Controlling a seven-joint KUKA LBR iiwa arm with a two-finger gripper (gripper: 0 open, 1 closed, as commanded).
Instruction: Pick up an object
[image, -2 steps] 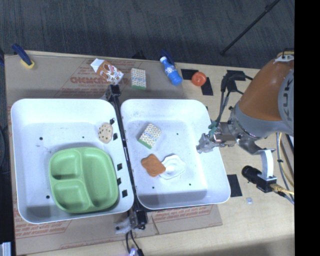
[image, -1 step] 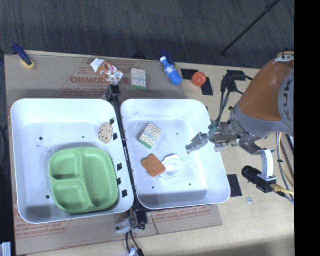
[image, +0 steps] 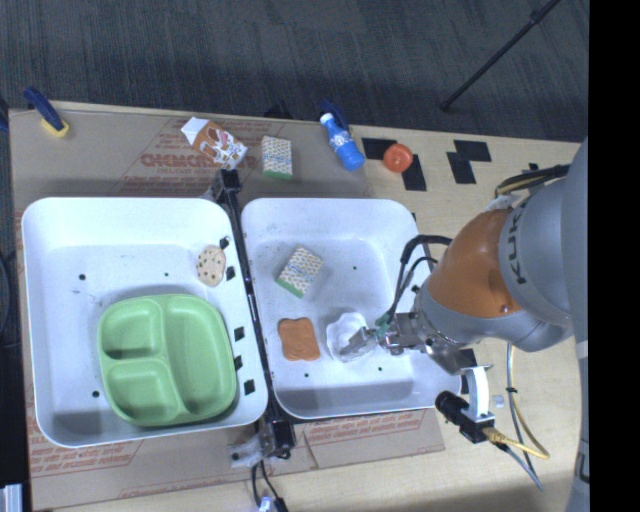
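The right bin holds a green-and-white packet, an orange-brown flat piece and a crumpled clear plastic item. My gripper is low in that bin's front right part, right against the clear plastic item's right side. The arm's orange band and grey wrist hang over the bin's right rim and hide that corner.
The left bin holds a green divided tray and a round cookie. On the cardboard behind the bins lie a snack packet, a small box, a blue bottle and an orange cap.
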